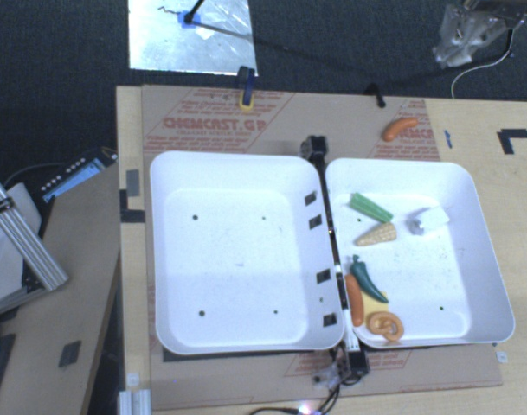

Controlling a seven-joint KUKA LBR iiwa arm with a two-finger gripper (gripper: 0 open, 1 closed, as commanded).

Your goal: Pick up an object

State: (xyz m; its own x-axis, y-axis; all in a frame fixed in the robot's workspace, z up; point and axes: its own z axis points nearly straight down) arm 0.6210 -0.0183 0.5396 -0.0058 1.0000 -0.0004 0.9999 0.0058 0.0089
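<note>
My gripper (460,40) hangs in the top right corner, out over the dark floor and well apart from both bins; it shows as a pale grey blur, and I cannot tell how it stands. The arm above it is cut off by the frame's top edge.

Out from there, on the bare bench behind the right bin (484,232), lies an orange sausage-shaped piece (400,129), alone.

Inside the right bin I count six small things, all toy food as far as I can make out. Toward the back lies a long green piece (369,207), slanted. Just in front of it is a tan cone (377,234), point toward the left. To their right is a small grey object (416,225) beside a bright glare patch; its shape is too washed out to name. Along the bin's left wall lie an orange carrot-like stick (355,302) and, touching it, a dark green pepper shape (367,281). Near the front corner sits an orange pretzel-like ring (386,325).

The left bin (172,258) is white like its twin, two bins in all, joined by a dark hinge strip (329,232).
</note>
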